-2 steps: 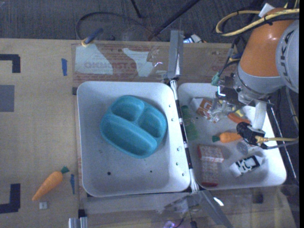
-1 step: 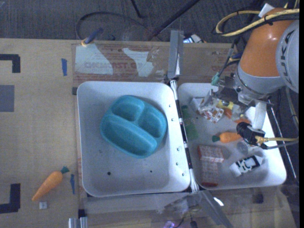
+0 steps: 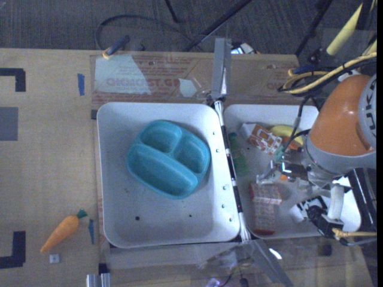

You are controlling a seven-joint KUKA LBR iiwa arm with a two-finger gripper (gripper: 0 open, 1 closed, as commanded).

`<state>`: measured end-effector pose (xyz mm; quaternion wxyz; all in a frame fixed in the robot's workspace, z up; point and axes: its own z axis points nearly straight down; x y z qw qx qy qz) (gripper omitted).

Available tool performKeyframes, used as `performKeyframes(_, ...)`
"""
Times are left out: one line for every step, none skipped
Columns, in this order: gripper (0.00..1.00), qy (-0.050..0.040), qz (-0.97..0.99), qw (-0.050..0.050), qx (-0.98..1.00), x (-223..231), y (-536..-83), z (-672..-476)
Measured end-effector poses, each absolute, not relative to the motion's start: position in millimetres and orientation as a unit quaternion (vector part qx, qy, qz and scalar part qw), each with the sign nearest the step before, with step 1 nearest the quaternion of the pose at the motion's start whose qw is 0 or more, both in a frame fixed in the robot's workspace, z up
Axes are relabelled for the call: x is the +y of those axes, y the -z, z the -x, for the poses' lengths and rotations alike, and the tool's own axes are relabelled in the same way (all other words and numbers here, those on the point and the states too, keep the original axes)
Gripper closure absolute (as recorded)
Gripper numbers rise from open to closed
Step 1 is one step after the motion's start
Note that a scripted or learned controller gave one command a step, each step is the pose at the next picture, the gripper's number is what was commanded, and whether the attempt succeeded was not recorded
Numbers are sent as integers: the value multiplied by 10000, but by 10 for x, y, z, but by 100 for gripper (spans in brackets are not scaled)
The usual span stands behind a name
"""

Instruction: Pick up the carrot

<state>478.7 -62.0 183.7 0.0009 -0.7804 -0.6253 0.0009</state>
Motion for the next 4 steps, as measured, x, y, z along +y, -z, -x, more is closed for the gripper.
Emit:
performKeyframes(0,65,7162,-29,-6979,-1018,-917,-4844)
performKeyframes(0,46,6329,-81,-7742,-1380,-936,-5893)
performKeyframes(100,63,6325,-104,-7745,-1371,-1054,-5911)
performKeyframes(0,61,6324,-100,-7745,-1370,-1053,-5910)
